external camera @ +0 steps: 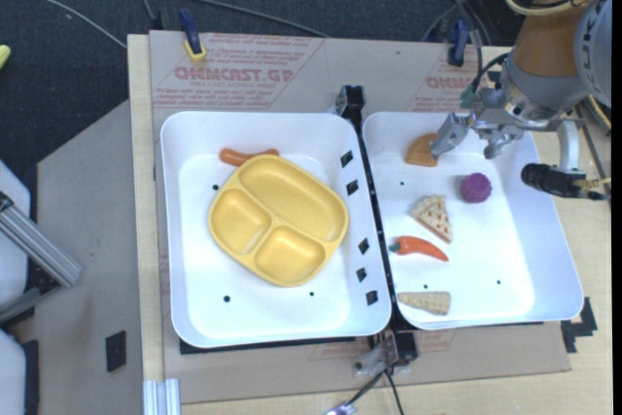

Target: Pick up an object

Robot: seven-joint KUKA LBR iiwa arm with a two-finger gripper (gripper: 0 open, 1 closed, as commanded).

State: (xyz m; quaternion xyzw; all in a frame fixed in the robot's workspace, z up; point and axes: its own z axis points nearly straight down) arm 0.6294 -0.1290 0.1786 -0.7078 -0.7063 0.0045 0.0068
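In the right bin [544, 238], near its far wall, the gripper [473, 139] hangs low with its two grey fingers spread apart and nothing between them. The left finger reaches down toward a small orange-brown piece [421, 152], a rounded, wedge-like lump that lies at the bin's far left corner; finger and lump look to be touching or just beside each other, and which of the two cannot be told from this angle.

Just beyond the fingers toward the near side sits a purple ball [475, 188] with a rough, knobbly surface. Nearer still lies a pizza slice [432, 217], a pale triangle dotted with red. Beside it, toward the near edge, is a red-orange chili pepper [422, 248] with a dark green stem end pointing to the divider between the bins. At the near left corner rests a tan, flat cracker-like piece [425, 302], tilted slightly.

The left bin [185, 209] holds a yellow divided plate [278, 218] with three compartments, lying at a slant. An orange sausage-shaped toy [247, 154] peeks out from behind the plate's far edge, partly hidden by it.

The arm [559, 24], orange and grey, enters from the right above the bin.
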